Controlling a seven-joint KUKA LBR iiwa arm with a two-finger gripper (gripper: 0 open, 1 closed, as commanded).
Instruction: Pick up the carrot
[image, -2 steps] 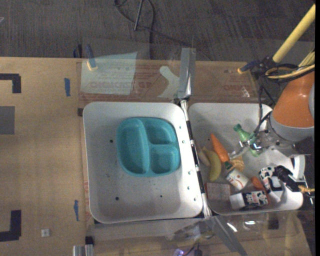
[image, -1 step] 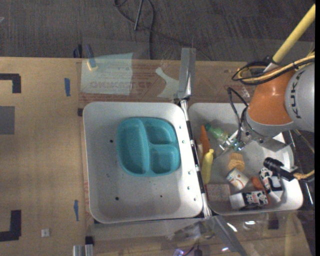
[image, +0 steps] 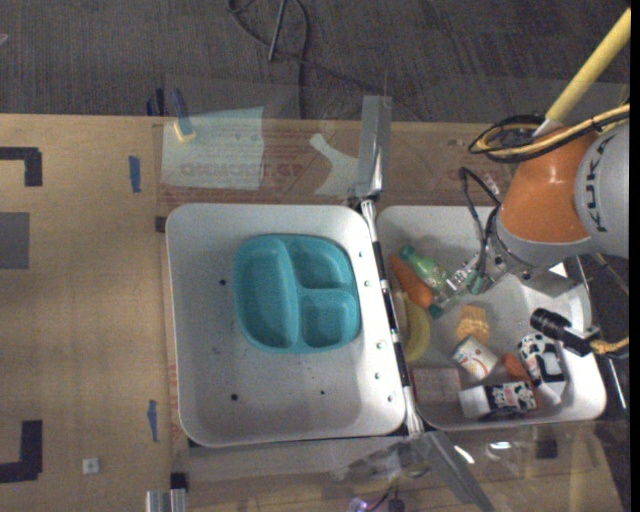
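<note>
Reaching in from the right, the jaws (image: 470, 276) are hovering low in the right bin (image: 590, 400); whether they are wide or narrow I cannot tell. Just left of them the carrot (image: 411, 281) is lying beside a green bottle (image: 424, 266).

A pale wooden bench (image: 80, 300) filled most of the view, and beyond its far edge lay dark grey carpeted floor (image: 120, 45) with black cables (image: 290, 45) trailing across it. Black tape marks (image: 25, 165) sat along the bench's left edge and short strips of blue tape (image: 135, 173) stood nearer its middle. A clear plastic sheet (image: 215, 150) lay flat near the far edge, catching even, soft light.
</note>
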